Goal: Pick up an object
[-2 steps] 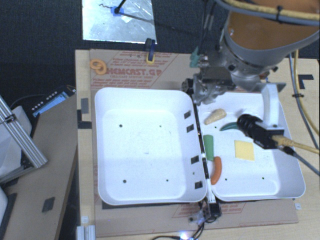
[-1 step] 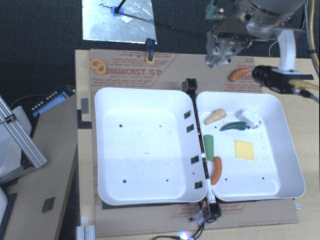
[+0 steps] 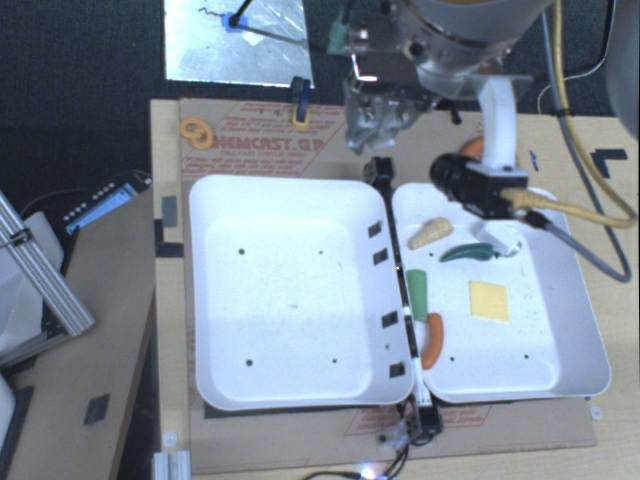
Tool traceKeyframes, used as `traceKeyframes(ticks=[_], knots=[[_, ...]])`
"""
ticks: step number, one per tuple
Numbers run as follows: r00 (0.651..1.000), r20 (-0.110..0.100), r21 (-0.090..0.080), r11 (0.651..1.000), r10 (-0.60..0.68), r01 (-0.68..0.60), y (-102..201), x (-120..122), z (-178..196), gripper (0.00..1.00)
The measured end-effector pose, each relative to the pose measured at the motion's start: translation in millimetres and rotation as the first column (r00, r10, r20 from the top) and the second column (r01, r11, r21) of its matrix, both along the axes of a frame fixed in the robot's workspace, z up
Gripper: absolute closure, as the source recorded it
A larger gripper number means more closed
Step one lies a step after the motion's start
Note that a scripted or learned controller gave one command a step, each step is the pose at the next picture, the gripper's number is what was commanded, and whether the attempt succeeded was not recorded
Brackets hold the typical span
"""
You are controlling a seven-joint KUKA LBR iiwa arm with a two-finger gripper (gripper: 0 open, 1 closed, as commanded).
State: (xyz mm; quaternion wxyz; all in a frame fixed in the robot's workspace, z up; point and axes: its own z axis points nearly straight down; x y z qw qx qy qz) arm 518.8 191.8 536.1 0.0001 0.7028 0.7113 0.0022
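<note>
White bins noted side by side on the worktop (image 3: 170, 168). Right bin (image 3: 560, 368): yellow square (image 3: 489, 300), green stick (image 3: 416, 293), orange piece (image 3: 433, 339), tan chunk (image 3: 430, 232), dark green piece (image 3: 468, 253). Claw (image 3: 375, 128) seen above the bins' far edge; its state cannot be told.

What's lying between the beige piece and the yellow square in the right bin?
In the camera view, a dark green pepper-like piece lies between the beige piece and the yellow square.
</note>
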Motion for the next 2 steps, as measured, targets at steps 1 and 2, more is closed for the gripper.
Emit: traceKeyframes(ticks=[1,2], knots=[[1.000,-0.003,-0.001,1.000,-0.002,0.002,45.5,-34.3,-1.1,1.00],[1.000,-0.001,-0.006,1.000,-0.023,0.023,-70.0,16.4,-19.2,1.00]])
